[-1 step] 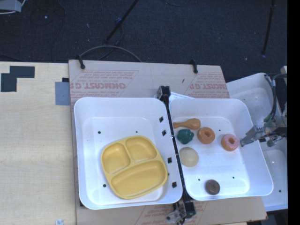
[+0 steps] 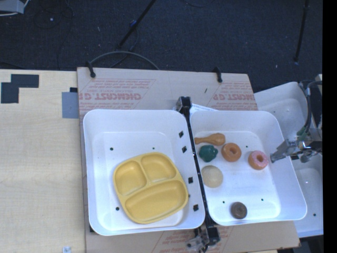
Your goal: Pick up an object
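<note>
The right bin (image 2: 287, 204) holds several toy foods. A tan drumstick (image 2: 210, 139) lies at its back left, with a dark green piece (image 2: 208, 153) just in front of it. Beside that sit an orange-brown donut (image 2: 231, 152) and a pink donut (image 2: 258, 160). A cream round piece (image 2: 212, 176) lies near the divider and a dark brown donut (image 2: 239, 210) near the front. My gripper (image 2: 281, 154) hangs over the bin's right rim, just right of the pink donut and apart from it, with nothing seen in it.
A yellow divided plate (image 2: 151, 193) lies in the left bin (image 2: 100, 141). A black divider (image 2: 192, 162) runs between the bins. Cardboard (image 2: 158, 91) sits under both bins. White housing (image 2: 284, 101) stands behind the right bin, by the arm.
</note>
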Robot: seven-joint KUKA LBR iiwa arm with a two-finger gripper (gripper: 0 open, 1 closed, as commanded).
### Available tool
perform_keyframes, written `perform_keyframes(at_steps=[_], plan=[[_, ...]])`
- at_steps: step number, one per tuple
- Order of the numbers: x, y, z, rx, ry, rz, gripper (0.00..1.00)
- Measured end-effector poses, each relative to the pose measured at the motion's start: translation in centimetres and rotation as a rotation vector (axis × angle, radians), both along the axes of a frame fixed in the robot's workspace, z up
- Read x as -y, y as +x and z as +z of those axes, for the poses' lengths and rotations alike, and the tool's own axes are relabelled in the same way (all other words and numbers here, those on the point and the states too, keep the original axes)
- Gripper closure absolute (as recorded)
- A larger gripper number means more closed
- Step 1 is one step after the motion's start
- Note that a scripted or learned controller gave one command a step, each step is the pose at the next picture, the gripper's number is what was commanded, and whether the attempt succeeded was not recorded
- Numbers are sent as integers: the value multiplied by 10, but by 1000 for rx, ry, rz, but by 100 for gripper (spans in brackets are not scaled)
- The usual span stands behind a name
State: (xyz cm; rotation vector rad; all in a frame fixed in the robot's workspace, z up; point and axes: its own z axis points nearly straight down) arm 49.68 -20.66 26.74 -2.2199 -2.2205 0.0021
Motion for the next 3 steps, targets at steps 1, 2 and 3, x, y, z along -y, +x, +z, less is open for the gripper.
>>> perform_keyframes(at_steps=[1,2,3], plan=[[3,-3,-45,-6,3,0,0],[5,-6,-109,-7,4,0,0],[0,-5,-154,-5,4,0,0]])
